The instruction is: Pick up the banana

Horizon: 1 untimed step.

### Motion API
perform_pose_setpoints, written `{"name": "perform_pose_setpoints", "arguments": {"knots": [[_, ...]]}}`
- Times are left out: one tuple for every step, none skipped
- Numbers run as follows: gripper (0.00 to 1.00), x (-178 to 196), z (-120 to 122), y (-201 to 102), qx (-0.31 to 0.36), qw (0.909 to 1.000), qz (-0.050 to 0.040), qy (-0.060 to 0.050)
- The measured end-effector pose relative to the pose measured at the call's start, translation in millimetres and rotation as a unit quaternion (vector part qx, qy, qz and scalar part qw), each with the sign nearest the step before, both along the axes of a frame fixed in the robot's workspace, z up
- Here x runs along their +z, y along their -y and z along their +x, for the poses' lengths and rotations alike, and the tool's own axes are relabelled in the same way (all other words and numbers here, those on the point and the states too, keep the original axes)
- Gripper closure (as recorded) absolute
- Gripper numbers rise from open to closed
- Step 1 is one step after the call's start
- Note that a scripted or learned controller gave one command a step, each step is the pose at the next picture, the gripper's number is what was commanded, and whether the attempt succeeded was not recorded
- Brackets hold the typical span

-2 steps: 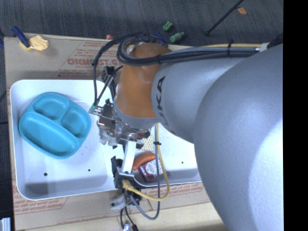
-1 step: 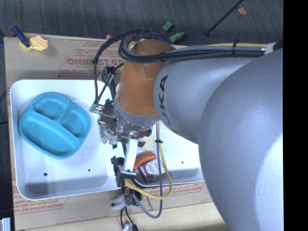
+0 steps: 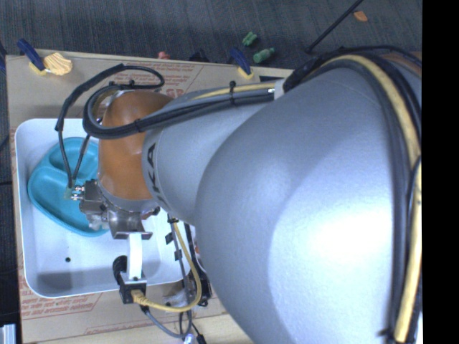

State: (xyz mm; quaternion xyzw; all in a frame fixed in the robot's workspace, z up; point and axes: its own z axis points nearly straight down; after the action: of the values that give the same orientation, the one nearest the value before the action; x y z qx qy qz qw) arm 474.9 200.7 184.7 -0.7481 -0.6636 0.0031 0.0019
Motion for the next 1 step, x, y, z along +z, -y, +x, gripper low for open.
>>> {"name": "perform_pose_setpoints", "arguments": {"knots": [[0.00,0.2,0.4,0.5,0.000,1.0000,0.0000,0.001]]}}
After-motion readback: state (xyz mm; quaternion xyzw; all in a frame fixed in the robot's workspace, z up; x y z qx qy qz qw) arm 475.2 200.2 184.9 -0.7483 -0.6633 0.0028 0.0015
